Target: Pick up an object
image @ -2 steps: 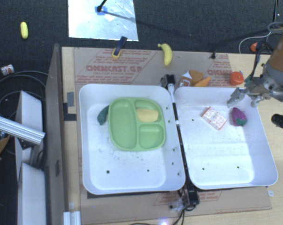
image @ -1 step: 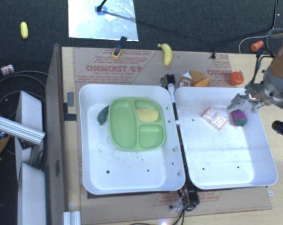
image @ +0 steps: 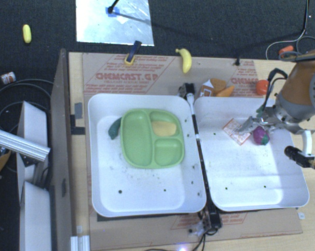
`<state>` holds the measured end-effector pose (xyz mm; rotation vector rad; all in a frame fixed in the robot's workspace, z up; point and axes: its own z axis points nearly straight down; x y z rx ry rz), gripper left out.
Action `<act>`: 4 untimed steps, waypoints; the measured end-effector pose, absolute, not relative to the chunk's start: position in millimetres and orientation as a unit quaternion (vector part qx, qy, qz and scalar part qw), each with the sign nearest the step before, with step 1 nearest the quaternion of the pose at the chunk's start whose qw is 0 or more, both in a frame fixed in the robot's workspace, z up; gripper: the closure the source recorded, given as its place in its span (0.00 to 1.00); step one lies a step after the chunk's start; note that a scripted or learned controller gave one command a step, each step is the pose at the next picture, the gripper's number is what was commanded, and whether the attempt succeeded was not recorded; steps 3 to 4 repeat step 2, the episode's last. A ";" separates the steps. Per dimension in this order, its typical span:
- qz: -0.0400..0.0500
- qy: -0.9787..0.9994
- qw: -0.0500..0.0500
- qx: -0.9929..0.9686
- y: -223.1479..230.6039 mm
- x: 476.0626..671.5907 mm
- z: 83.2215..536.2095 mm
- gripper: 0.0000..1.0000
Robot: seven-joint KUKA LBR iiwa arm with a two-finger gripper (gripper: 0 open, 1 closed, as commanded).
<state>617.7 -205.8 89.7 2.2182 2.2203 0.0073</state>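
Note:
In the right bin [image: 251, 192], a purple object [image: 260, 136] lies near the far right, and a small white and red packet [image: 235, 131] lies just left of it. My gripper [image: 257, 122] hangs low over that spot, right above the purple object and touching or nearly touching the packet's edge. Nothing is visibly held. The left bin [image: 110, 192] holds a green divided plate [image: 147, 150] with a yellow item [image: 165, 128] in its upper right compartment. A dark green object [image: 114, 127] rests against the plate's left rim.
Behind the bins, the cardboard carries a yellow banana [image: 185, 60], an orange carton-like thing [image: 218, 88], an orange ball [image: 261, 87] and a yellow and blue clamp [image: 131, 54]. The arm's grey body [image: 303, 90] overhangs the right bin's far right corner.

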 end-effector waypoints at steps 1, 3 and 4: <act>0.005 0.708 0.009 0.706 -207.7 621.4 108.7 1.00; 0.004 0.711 0.004 0.704 -160.6 667.5 166.0 1.00; 0.004 0.711 0.004 0.704 -160.6 667.5 166.0 1.00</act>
